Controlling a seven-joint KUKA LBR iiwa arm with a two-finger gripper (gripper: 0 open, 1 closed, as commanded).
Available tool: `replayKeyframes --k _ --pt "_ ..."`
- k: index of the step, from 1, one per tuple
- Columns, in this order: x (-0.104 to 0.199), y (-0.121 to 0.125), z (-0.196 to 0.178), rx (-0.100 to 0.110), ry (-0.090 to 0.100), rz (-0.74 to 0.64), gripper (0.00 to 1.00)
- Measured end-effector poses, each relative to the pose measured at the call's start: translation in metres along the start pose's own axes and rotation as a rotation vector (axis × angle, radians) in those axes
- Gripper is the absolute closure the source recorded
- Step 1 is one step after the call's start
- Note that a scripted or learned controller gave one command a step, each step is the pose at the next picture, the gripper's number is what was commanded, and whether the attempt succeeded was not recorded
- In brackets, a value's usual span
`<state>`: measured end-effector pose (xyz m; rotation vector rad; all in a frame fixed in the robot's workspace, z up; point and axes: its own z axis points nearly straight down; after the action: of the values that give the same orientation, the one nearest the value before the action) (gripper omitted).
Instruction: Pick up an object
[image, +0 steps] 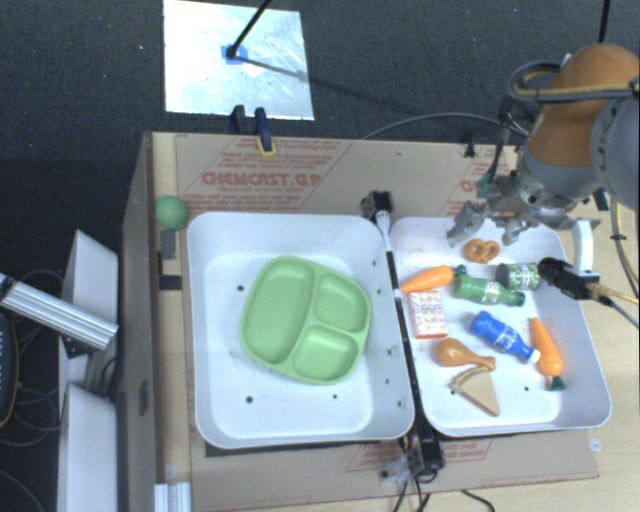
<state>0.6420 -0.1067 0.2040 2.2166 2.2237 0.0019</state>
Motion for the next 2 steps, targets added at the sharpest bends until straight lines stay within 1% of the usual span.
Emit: replayKeyframes --k 1,2 --pt "-0.0444 -0.0274 0.0963 -0.007 0.002 -0.003 0.0" --pt "-0.0457 -0.0274 0.0871 -0.009 0.0 -0.003 1.0"
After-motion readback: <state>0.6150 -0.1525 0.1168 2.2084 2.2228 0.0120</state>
